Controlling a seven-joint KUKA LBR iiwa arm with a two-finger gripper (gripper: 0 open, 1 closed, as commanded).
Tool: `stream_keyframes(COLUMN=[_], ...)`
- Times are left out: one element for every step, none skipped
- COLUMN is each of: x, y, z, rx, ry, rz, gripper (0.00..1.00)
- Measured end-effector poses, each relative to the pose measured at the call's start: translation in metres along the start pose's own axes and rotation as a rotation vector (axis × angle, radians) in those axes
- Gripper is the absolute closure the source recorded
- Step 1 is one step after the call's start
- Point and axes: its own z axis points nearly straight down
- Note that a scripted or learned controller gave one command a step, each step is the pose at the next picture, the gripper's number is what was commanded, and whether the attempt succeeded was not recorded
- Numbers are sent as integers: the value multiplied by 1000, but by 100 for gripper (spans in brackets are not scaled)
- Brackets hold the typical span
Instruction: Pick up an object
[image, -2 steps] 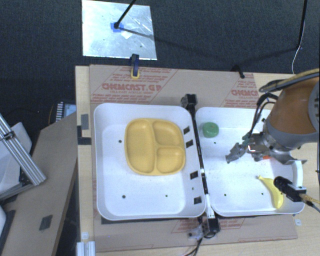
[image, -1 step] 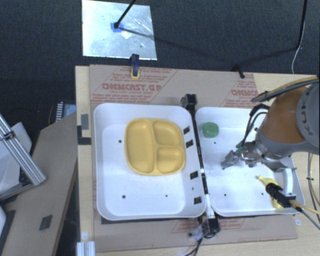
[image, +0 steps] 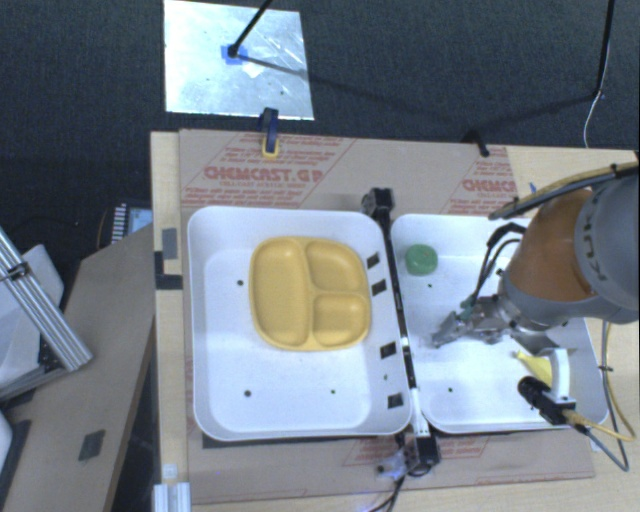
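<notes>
Two shallow white bins side by side on the worktop (image: 330, 160). Left bin (image: 225, 400) has a yellow three-compartment plastic plate (image: 308, 293) lying flat near its middle. Right bin (image: 470, 400) has a small round green lid-like piece (image: 421, 260) near its upper-left corner. I see the pincer (image: 445, 333) low over the right bin's middle, below and apart from the green piece. Fingers look blurry; I can't tell open or closed. Nothing visibly gripped.

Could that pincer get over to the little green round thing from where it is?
Probably yes. The pincer hangs low in the right bin, and the green round thing lies in that same bin, toward the far edge. Only bare white floor shows between them, with nothing in the way.
</notes>
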Motion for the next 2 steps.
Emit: stream_keyframes(x=[0, 6], y=[2, 7], z=[-12, -58], rx=[-5, -8], ry=[-1, -2], rz=[1, -4], gripper=[100, 100])
